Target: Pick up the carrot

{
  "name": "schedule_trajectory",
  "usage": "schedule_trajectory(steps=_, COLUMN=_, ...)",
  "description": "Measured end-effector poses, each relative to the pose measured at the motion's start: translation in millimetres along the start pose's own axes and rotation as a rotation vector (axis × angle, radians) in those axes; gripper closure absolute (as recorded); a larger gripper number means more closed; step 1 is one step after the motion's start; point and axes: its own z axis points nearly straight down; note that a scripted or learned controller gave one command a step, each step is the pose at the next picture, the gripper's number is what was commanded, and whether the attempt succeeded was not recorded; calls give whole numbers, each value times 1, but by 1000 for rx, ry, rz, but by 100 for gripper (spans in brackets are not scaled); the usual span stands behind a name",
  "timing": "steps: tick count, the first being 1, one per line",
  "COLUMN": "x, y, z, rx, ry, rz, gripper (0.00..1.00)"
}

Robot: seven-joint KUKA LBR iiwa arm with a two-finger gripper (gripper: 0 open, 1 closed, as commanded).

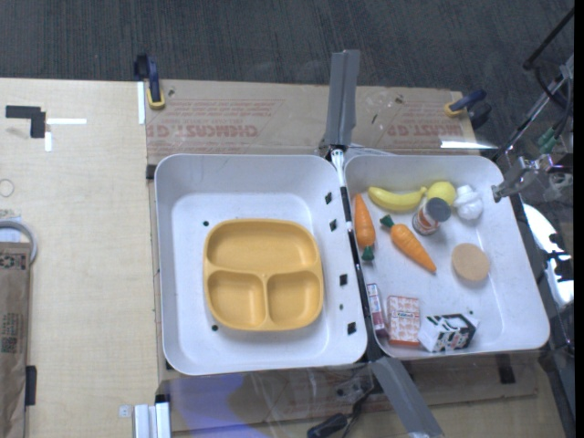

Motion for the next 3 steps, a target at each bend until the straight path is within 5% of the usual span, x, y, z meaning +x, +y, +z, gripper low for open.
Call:
schedule_trajectory(steps=1, x=51, y=-10, z=110, rx=0, ry=1, rz=-179, gripper=0)
schedule_trajectory(steps=2, x=113, y=-21, z=119, rx=0, ry=0, rz=-237, gripper=0)
schedule_trajectory(steps=3, x=102, y=-2, z=190, rx=-2, ry=0, rz=-385, gripper=0)
